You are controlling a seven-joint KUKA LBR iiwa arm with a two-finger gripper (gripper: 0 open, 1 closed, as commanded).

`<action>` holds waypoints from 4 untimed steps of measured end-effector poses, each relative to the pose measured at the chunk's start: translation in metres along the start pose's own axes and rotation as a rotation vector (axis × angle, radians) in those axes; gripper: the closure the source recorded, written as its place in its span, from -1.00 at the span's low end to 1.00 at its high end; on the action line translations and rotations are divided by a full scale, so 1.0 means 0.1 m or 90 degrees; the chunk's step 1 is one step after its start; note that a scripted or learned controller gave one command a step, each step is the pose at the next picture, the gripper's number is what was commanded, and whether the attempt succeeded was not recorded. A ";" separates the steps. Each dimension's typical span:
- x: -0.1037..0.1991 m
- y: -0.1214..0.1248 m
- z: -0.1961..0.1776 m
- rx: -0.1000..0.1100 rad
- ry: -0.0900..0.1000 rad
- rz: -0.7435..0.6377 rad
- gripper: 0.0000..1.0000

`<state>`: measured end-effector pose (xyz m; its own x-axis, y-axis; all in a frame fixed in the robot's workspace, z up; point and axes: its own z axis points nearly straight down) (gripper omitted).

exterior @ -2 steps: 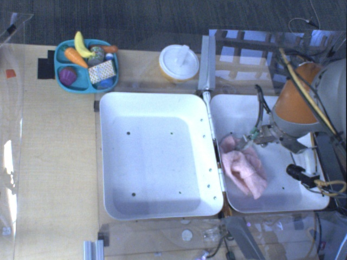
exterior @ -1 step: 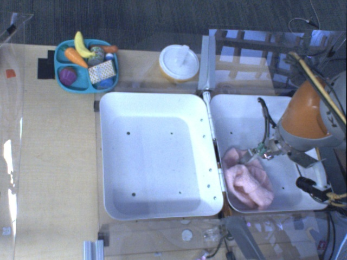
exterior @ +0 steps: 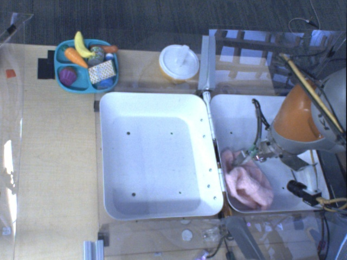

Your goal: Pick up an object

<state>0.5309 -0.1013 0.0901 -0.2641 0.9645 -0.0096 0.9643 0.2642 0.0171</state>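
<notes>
A crumpled pink cloth lies in the right bin, against its front left corner. My gripper hangs low over the cloth's upper edge, close to it or touching it. The grey arm with its orange band comes in from the right above it. The view is too small to show how the fingertips stand or whether any cloth is between them.
The left bin sits beside the right one. Behind the bins on the bench are a blue tray of toy food and a white lidded bowl. A metal frame stands behind the right bin.
</notes>
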 end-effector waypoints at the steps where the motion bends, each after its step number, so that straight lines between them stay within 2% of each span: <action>1: -0.03 0.36 0.01 0.003 0.002 0.105 -1.00; 2: -0.21 -0.23 0.00 0.000 0.001 0.009 -1.00; 3: 0.01 -0.31 -0.01 -0.002 -0.001 0.020 -1.00; 4: 0.00 -0.28 -0.11 -0.005 -0.003 0.019 1.00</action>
<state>0.5035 -0.1086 0.1005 -0.2351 0.9719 -0.0143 0.9715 0.2354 0.0259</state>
